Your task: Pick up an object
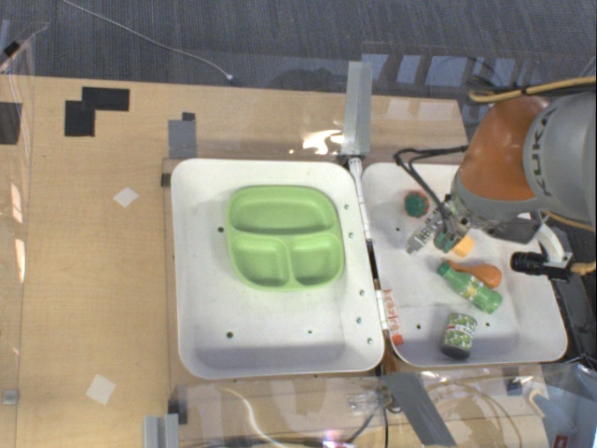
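Gripper (437,232) hung low inside the right bin (532,343) when I checked the feed, its metal fingertips pointing toward eight o'clock. I could not tell from that slanted view how the jaws stood, so I made no call on whether anything was caught between them.

Just at three o'clock of the tip sat a small yellow-orange piece (463,245), close enough that it may have been touching the tool, though I could not be sure. At eleven o'clock of the gripper lay a little green and red item (414,203), apart from it. Toward four o'clock lay an orange piece (481,273) and, just beside it, a green bottle (474,292) on its side. Farther off at six o'clock stood a dark can with a green label (459,333), near the bin's front wall.

The left bin (201,343) held a green divided tray (284,235), well away at nine o'clock from the arm.

My judgement was that the pick was not yet done: everything I could see rested on the bin floor, nothing was lifted. What remained, as I read it, was a secure closure on one piece and the raise clear of the bin.
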Robot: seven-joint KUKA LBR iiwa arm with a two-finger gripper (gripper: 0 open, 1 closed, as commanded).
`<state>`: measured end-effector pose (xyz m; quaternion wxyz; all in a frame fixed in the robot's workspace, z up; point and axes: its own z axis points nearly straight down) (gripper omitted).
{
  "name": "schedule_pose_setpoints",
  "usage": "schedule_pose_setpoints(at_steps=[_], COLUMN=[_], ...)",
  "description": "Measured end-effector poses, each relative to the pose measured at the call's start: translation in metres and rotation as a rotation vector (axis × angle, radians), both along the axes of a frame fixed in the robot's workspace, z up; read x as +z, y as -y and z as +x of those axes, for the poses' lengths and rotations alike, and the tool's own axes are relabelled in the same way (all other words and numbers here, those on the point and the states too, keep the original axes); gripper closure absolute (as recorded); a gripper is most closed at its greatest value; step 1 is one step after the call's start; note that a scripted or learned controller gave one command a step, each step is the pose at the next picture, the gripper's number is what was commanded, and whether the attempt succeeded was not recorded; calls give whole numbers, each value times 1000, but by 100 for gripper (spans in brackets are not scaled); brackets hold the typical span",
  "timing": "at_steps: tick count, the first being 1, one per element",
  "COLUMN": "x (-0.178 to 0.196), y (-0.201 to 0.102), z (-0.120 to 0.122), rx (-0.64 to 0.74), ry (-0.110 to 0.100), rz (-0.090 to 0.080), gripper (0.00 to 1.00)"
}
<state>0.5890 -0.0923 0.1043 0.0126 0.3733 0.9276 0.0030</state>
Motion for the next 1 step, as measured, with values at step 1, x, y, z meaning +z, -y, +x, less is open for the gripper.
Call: schedule_pose_setpoints(at_steps=[1], x=[84], y=[-41], z=[30], rx=[-236], ry=[-14], rz=[8], gripper=[100])
